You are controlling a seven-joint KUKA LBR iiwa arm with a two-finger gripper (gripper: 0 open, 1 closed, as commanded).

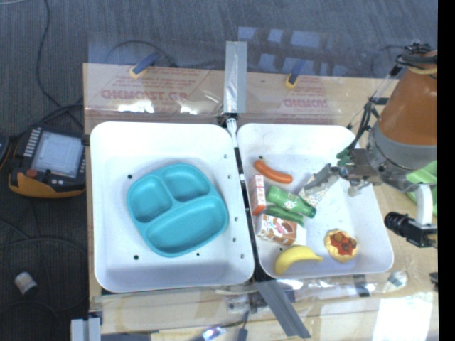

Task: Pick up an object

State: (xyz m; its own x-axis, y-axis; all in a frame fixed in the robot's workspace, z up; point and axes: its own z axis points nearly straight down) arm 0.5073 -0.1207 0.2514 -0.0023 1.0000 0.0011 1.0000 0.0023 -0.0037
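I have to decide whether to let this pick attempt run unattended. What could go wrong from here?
1. The tool is low over the right bin, close to the green bottle, which lies against other packets; a grasp there may catch two items or none.
2. The banana and small pizza toy sit near the bin's front wall, so a nudge could wedge them against it.
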